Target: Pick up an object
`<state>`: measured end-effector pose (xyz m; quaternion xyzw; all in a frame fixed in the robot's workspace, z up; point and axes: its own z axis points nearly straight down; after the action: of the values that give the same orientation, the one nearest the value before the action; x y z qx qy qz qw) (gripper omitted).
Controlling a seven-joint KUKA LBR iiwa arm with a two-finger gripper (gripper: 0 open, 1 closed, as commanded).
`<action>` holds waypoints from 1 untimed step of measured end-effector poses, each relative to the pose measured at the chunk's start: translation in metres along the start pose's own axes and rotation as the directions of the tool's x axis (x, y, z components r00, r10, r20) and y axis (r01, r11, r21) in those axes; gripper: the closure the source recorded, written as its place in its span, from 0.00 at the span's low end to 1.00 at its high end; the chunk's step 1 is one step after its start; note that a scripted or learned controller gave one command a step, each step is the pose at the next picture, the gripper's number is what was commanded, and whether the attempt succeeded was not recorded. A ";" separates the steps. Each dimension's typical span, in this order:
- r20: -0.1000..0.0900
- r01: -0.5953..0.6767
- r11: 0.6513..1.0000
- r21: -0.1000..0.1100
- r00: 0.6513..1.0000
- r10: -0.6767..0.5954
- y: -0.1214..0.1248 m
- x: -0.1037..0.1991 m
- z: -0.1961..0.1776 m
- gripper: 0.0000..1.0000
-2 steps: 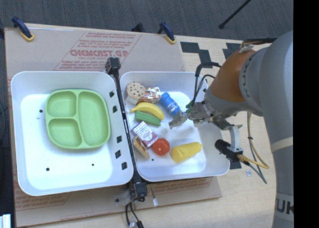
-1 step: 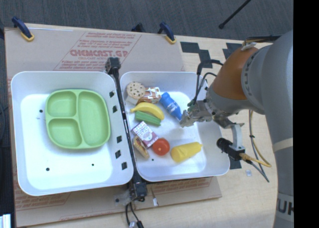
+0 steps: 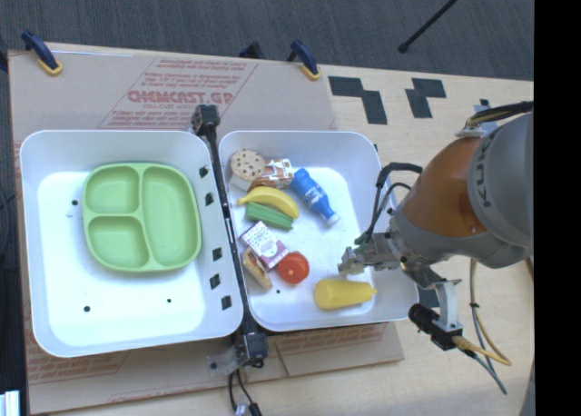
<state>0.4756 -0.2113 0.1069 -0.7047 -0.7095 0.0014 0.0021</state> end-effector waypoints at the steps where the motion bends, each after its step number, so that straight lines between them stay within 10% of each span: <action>1: 0.000 -0.002 1.000 -0.004 1.000 0.002 0.095 0.000 0.015 1.00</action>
<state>0.5701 -0.2103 0.0917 -0.7052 -0.7090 0.0000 0.0009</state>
